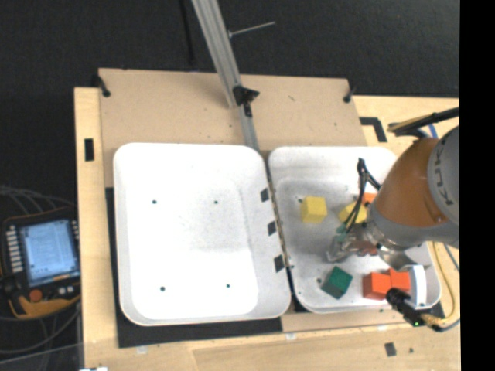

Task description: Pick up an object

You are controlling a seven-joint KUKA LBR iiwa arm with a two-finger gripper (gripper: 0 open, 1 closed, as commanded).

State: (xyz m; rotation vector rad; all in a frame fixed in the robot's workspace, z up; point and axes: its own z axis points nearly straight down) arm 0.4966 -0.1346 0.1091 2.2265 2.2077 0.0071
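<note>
No readable text anywhere on this bench.

Looking over the handheld pendant at the left edge, its screen glows pale blue with rows of something, but the rows are far too blurred to read, and the small keys beside the screen carry no legible marks either. On the arm at the right, dark letter strokes run up the grey casing just beside the orange band, cut off at the picture's edge and not legible as a word. The two white bins show dark dots and smudges, no labels or numbers, and the blocks carry no visible print.
</note>
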